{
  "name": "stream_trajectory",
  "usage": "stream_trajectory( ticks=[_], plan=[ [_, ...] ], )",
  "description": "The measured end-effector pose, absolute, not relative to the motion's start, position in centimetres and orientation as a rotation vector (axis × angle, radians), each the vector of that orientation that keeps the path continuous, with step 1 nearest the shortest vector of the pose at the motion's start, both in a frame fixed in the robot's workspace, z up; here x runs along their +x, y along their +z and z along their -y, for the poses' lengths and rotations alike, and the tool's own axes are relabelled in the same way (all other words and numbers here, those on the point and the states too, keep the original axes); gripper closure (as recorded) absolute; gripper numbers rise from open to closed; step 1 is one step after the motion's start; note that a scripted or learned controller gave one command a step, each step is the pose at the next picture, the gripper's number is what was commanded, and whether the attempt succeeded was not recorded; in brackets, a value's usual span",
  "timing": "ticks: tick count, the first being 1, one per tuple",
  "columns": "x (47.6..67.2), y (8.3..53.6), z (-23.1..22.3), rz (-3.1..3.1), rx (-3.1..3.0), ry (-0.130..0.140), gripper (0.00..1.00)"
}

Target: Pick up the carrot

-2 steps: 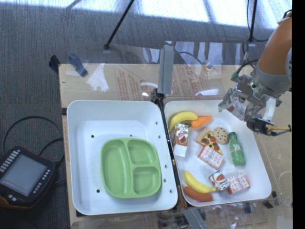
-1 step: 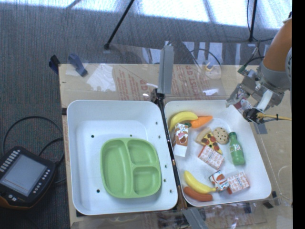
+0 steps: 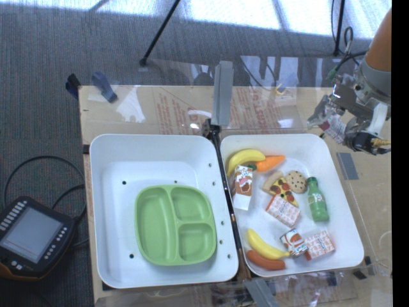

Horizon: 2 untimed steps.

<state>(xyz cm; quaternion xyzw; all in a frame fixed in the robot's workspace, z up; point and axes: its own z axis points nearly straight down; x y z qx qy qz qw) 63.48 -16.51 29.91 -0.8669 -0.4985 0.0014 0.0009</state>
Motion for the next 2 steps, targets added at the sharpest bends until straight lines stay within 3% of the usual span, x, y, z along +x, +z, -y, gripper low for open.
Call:
stream_trajectory(
  ticks=[2],
  plan=[
    [64.4,27.4,5.9,2.061,-2.367,0.004,1.0]
  ],
)
